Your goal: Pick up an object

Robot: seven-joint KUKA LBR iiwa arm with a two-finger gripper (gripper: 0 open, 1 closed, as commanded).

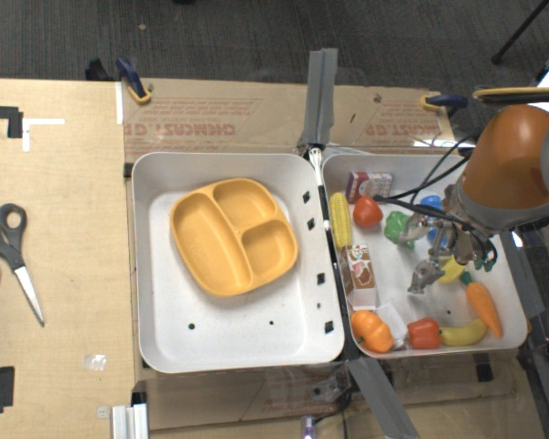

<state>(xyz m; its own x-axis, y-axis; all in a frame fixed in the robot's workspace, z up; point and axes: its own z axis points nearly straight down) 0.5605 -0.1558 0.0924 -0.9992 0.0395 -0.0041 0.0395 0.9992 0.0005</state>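
Scissors (14,254) lie at the surface's left edge. The left bin (156,273) holds a yellow divided plate (233,236). In the right bin (517,314) lie a corn cob (339,219), tomato (367,212), carrot (483,307) and banana (463,334). The tool (427,274) hangs low between them; whether it grips anything, I cannot tell.
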